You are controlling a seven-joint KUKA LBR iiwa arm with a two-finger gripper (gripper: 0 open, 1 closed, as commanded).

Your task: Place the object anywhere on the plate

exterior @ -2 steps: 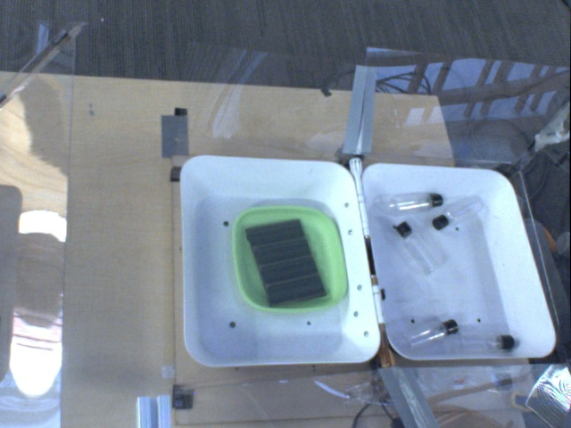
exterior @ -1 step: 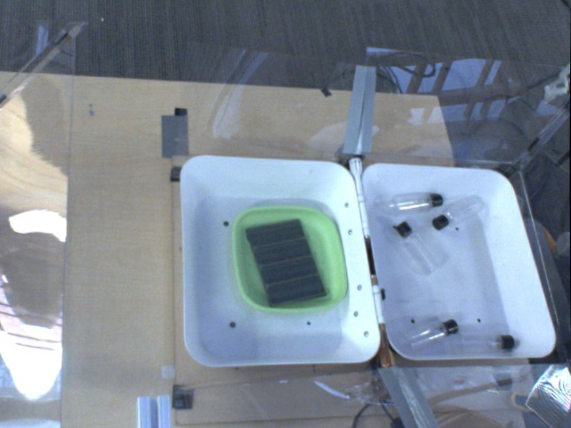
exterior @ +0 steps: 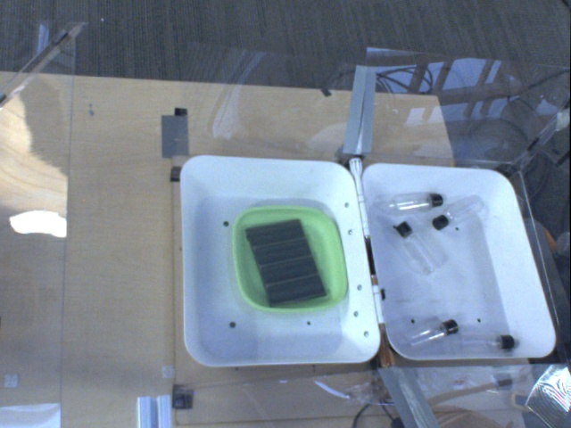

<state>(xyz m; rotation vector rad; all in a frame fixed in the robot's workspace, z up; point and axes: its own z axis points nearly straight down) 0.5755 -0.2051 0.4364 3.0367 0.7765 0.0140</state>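
A light green square plate [exterior: 290, 257] sits in the left white bin [exterior: 205, 266]. On the plate lies a dark grey ribbed rectangular block [exterior: 285, 262], tilted a little. In the right white bin [exterior: 526, 266] lie several clear plastic tubes with black caps: one at the top [exterior: 414, 203], two near the upper middle [exterior: 419, 243] [exterior: 457, 214], and two along the bottom [exterior: 431, 332] [exterior: 489, 338].
A grey metal bracket [exterior: 360, 114] stands behind the seam between the bins. A small grey block [exterior: 176, 132] sits on the wooden bench at the back left. Clear plastic sheeting and cables lie at the back right.
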